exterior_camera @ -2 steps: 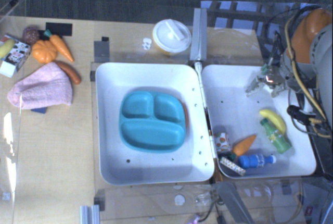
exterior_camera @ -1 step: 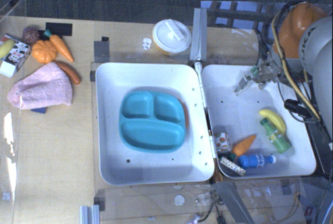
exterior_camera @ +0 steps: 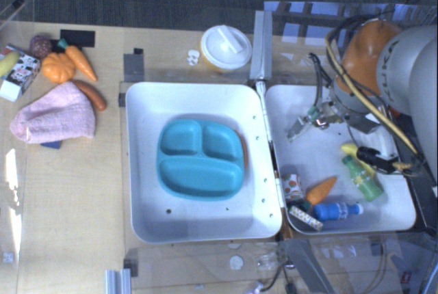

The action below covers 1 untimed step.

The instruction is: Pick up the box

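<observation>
- Your small box (exterior_camera: 293, 186), white with a red and dark print, sits in the right-hand white bin (exterior_camera: 287, 108), tight against the bin's left wall near its front corner.
- Your tool (exterior_camera: 306, 123) hangs over the rear half of the same bin; its thin metal fingers point toward the left wall, and you cannot tell from this slant how wide they stand. Nothing is seen between them.
- From the tool, the box lies toward the near edge and slightly left. The coming move is, by my judgement, a short travel forward along that wall and then down.
- The box looks roughly square from above, so its long axis is unclear.
- Watch the crowding: an orange toy carrot (exterior_camera: 321, 189) lies just beside the box on its right, a dark printed bar (exterior_camera: 306, 217) just in front, and a blue bottle (exterior_camera: 337, 210) beyond that.
- A green bottle (exterior_camera: 362, 178) stands well apart.
- The left bin (exterior_camera: 137, 163) holds a blue divided plate (exterior_camera: 201, 158), out of your path.
</observation>
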Available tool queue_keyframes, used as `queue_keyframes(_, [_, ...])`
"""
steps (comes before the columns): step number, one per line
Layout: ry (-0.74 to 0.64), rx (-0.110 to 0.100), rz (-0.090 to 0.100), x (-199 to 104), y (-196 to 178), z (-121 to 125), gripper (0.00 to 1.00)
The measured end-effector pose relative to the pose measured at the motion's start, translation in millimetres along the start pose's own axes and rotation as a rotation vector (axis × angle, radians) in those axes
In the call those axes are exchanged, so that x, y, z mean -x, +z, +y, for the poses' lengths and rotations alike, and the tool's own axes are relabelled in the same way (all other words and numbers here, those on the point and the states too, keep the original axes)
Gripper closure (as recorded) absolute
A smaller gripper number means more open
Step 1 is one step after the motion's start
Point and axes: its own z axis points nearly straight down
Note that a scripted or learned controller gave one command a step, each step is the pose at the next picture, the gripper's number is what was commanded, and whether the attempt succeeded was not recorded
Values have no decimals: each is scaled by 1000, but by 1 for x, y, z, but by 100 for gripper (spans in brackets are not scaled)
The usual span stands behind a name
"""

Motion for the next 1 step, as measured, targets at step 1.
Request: queue_keyframes(1, [-248,5,-3,-38,-3,-51,0])
